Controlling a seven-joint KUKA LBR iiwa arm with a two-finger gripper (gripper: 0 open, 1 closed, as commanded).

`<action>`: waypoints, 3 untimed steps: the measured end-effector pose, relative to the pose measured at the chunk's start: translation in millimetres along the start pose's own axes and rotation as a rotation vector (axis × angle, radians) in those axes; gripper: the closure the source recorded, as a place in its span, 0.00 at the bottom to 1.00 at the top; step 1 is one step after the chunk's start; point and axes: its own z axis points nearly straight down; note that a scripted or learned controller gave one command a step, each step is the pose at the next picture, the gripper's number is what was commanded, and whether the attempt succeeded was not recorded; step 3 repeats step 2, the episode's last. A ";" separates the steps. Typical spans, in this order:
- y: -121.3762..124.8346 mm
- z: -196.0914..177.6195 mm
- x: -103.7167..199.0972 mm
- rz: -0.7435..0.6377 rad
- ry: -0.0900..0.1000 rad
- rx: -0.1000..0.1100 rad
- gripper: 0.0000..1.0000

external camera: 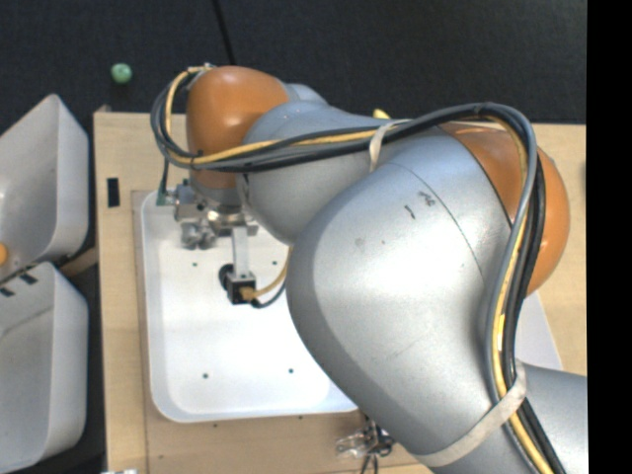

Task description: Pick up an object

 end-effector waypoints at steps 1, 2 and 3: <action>0.4 2.2 -2.2 -0.002 -0.007 0.010 1.00; -3.2 0.3 -7.1 -0.001 -0.007 0.017 1.00; -3.2 0.3 -7.1 -0.001 -0.007 0.017 1.00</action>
